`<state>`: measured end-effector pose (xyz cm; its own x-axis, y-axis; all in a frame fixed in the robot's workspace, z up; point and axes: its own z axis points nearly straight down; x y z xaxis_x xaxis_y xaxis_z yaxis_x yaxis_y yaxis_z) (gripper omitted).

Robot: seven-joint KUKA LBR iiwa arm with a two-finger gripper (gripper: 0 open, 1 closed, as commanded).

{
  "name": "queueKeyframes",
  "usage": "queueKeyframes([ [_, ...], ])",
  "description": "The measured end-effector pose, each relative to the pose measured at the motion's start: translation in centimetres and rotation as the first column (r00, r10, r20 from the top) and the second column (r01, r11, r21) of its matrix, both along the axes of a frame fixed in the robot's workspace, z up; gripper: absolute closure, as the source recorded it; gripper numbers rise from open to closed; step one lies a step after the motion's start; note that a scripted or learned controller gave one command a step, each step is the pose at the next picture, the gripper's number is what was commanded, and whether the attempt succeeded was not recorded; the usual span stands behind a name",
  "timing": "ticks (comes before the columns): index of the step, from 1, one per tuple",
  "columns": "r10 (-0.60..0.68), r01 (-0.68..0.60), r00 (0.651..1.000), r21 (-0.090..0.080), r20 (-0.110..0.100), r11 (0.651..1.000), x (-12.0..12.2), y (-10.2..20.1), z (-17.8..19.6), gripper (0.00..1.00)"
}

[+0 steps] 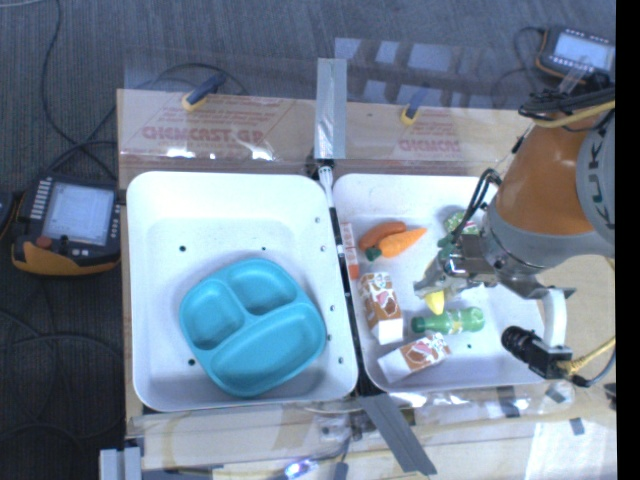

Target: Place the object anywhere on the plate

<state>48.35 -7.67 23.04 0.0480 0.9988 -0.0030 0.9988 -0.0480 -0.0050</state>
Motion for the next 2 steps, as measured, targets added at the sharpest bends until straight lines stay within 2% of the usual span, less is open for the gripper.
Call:
queueKeyframes([
  [1, 0.076, -0.076, 0.997, 0.003, -0.001, 0.997, -0.1, 6.4, -4.9, 1.0],
  [2, 0.424, -0.424, 0.906, 0.004, 0.001, 0.906, 2.5, 12.9, -4.8, 1.0],
])
